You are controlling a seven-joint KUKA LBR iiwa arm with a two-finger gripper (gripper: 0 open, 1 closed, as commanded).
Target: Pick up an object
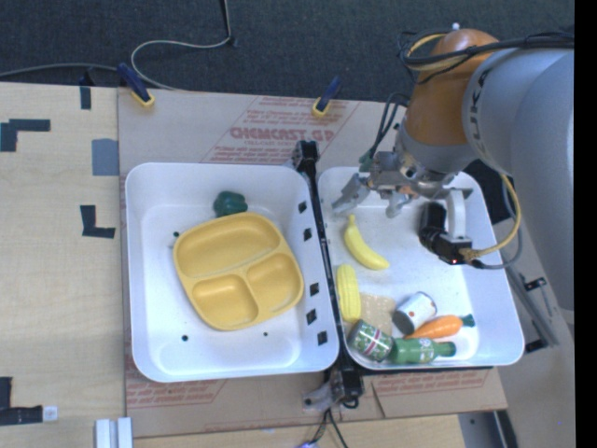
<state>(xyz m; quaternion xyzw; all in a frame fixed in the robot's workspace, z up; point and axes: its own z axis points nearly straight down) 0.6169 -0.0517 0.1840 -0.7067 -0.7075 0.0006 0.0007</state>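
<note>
- The worktop [56, 250] on the far left is bare wood with a few dark tape marks; a cardboard sheet [270, 133] lies under both bins.
- The left bin [149, 343] holds a yellow divided tray [238, 269] lying flat near its middle, with a small dark green object [229, 203] touching the tray's upper edge.
- The right bin [499, 329] carries the likely candidates. A banana [363, 247] lies near its upper left, a corn cob [347, 291] sits just below it against the dividing wall, and a crowded cluster fills the lower corner: a green can [372, 341], a green bottle [422, 349], a carrot [438, 326] and a small white-and-black cylinder [415, 309].
- The claw [373, 192] hangs over the upper part of the right bin, just above the banana's top end. Its two fingers are spread apart and nothing sits between them.
- My judgement: the banana is the nearest target and the pick has not begun.
- Risks from here: the banana is curved and smooth, so fingers closing off-centre or on its narrow tip could squeeze it out sideways. It also lies near the dividing wall, so a descent slightly to the left could strike the rim. Going instead for the lower cluster invites a jammed or double grasp, since those items touch one another.
</note>
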